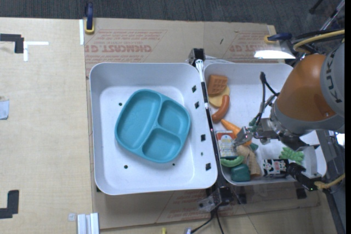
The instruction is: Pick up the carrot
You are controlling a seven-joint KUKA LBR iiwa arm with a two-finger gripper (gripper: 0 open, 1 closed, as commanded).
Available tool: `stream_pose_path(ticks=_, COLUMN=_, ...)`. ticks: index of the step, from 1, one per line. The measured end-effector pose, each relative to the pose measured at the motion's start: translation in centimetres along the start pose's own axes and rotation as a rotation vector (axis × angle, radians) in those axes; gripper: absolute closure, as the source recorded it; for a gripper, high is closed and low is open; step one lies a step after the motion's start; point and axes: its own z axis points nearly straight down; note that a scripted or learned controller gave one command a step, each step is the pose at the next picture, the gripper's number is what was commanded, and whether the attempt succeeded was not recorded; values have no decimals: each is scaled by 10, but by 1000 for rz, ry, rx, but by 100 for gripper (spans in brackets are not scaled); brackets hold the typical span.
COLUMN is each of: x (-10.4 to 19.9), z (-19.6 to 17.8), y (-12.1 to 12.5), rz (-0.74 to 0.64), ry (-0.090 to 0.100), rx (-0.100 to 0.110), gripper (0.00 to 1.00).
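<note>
1. The carrot is seen in the right bin, by its left wall; its long axis runs from far-left to near-right.
2. The gripper is placed at the carrot's near-right end; whether it is open or closed cannot be told.
3. A sausage and a waffle are noted farther back; a green block is nearer.
4. A blue plate is in the left bin.

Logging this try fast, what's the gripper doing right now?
Gripper: down in the right bin, at the carrot; open or shut cannot be told.
</note>
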Motion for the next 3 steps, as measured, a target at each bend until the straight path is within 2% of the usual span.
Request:
stream_pose_path(ticks=1, x=-6, z=16, y=53, rz=310, ry=2, rx=-9, gripper=0)
stream_pose_path(ticks=2, x=-7, z=8, y=52, rz=312, ry=1, rx=-6, gripper=100)
stream_pose_path(ticks=3, x=50, z=-75, y=74, rz=581, ry=-3, rx=4, gripper=100)
